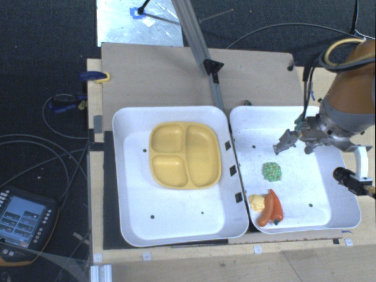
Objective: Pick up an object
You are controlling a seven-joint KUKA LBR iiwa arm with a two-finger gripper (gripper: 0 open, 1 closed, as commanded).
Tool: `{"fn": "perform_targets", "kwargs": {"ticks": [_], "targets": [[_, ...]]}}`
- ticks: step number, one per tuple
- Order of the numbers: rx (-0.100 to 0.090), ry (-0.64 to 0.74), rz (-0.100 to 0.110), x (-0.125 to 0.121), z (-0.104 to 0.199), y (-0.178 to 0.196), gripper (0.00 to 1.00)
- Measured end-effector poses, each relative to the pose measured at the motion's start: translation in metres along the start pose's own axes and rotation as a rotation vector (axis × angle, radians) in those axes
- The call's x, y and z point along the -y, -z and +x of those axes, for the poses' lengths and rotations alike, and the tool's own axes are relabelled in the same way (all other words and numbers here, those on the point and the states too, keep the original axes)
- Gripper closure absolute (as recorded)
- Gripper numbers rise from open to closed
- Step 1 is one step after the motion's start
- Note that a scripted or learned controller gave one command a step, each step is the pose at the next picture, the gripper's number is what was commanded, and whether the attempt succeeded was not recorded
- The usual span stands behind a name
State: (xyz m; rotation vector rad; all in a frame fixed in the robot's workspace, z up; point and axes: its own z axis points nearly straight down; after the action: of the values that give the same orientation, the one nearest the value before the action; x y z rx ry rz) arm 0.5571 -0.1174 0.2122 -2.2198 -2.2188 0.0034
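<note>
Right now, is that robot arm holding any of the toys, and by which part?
Nothing is held. The gripper hangs over the right bin, apart from the green ball below it.

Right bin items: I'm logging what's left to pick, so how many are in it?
3: a green ball mid-bin, and a yellow piece touching an orange-red piece near the front-left corner.

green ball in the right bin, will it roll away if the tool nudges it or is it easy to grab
The green ball looks round and bumpy, so a sideways nudge would probably roll it across the right bin. It seems small and likely light. It lies apart from the orange piece, so the tool should have room around it.
</note>
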Motion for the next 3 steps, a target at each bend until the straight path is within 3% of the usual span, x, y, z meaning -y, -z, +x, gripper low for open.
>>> {"fn": "perform_targets", "kwargs": {"ticks": [2, 3], "targets": [[-0.001, 0.001, 0.001, -0.005, 0.016, -0.114, 0.0], [0.0, 0.0, -0.007, -0.007, 0.015, -0.1, 1.0]]}}
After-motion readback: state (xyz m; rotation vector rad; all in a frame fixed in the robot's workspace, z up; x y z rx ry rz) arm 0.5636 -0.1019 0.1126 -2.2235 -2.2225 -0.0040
